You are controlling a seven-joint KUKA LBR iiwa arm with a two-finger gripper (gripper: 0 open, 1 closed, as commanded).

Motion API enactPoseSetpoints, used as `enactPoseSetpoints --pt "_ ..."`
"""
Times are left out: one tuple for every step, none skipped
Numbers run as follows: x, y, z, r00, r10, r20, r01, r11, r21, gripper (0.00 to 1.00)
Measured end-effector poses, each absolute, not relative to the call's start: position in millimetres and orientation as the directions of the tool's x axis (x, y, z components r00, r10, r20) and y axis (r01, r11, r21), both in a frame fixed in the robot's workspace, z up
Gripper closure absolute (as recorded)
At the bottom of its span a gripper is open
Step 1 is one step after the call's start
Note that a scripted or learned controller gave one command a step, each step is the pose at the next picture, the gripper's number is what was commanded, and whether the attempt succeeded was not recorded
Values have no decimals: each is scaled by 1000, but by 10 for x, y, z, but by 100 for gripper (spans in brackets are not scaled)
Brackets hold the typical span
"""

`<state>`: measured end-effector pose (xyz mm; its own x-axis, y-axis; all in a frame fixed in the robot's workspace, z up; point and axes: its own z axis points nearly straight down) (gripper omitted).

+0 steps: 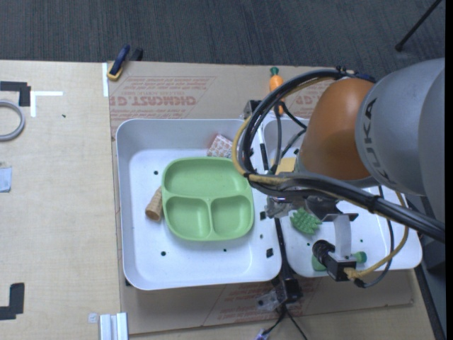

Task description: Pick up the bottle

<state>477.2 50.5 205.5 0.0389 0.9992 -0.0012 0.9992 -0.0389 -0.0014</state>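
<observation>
My arm, with its orange band, reaches over the right bin [396,257] and covers most of it. The gripper [320,211] hangs low inside that bin, its tip hidden under the wrist and cables. A green knobbly object [306,222] lies just below and left of the gripper, close to it. A small green piece [360,258] peeks out near the bin's front. A yellow scrap [287,165] shows behind the cables. I cannot make out which of these is the bottle.
The left bin [134,246] holds a green three-part plate [207,198], a tan cone [153,205] at its left edge and a checked wafer-like piece [221,145] behind it. An orange item [275,82] lies on the cardboard behind the bins.
</observation>
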Motion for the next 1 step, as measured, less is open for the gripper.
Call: enactPoseSetpoints --pt "4772 1125 2223 105 994 -2 994 -105 -2 100"
